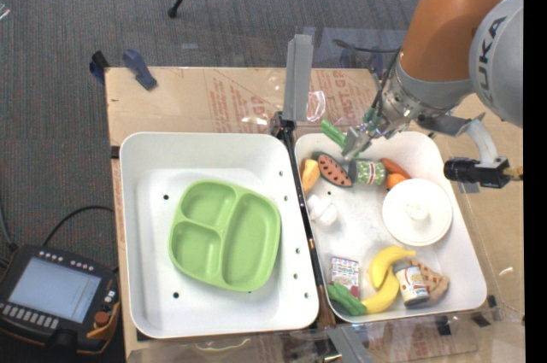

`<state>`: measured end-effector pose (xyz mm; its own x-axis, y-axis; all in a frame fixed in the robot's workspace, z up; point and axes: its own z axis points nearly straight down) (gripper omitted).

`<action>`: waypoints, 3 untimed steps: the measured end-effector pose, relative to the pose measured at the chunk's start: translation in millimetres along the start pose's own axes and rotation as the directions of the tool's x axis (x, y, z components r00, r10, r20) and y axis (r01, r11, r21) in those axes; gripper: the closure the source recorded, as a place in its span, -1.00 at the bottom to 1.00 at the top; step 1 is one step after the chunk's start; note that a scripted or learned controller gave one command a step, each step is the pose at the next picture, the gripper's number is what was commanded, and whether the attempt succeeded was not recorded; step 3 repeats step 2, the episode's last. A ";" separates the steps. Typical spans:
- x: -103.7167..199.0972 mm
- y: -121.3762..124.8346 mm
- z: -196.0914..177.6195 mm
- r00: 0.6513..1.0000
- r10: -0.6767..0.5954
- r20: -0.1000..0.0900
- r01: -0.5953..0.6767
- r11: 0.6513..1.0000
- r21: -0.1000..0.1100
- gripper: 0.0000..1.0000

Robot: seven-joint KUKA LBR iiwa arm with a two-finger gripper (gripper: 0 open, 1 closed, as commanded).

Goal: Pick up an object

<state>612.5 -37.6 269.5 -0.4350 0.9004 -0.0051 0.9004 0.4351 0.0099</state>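
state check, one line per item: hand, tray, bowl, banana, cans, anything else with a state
hand: low over the right bin's far edge, above the lying can; grip unclear.
green tray: flat in the left bin, right way up.
white bowl: in the right bin, base up.
banana: lying flat, unpeeled.
green-label can: on its side.
red-label can: tipped against the banana.
small carton: lying flat.
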 end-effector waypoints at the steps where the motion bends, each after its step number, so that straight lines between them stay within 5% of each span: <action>1: 24.1 39.6 -10.6 0.985 0.171 -0.003 -0.171 0.985 0.013 1.00; 2: 36.6 51.4 27.1 0.987 0.163 -0.004 -0.163 0.986 0.018 1.00; 3: 36.6 51.4 27.1 0.987 0.163 -0.004 -0.163 0.986 0.018 1.00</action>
